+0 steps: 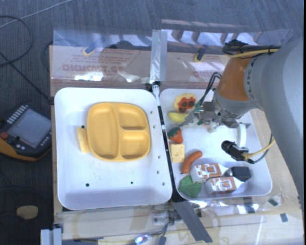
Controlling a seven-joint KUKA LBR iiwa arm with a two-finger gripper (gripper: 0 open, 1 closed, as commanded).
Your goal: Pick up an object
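Observation:
My gripper (208,120) hangs over the upper middle of the right bin (260,185), with the arm coming in from the right. Just left of it lie a pizza slice (185,102) and a yellow banana-like piece (177,117). Lower along the bin's left side are a red and green vegetable (174,135), a cheese wedge (177,152) and a red sausage (190,160). Near the front sit a green leaf (190,188), two small cartons (206,172) (222,186) and a black block (242,173). Nothing shows between the fingers.
The left bin (71,188) holds a yellow divided plate (118,130) with a thin yellow piece (82,140) at its left edge. A handheld pendant (20,132) lies on the floor at far left. A ridge (163,137) separates the two bins.

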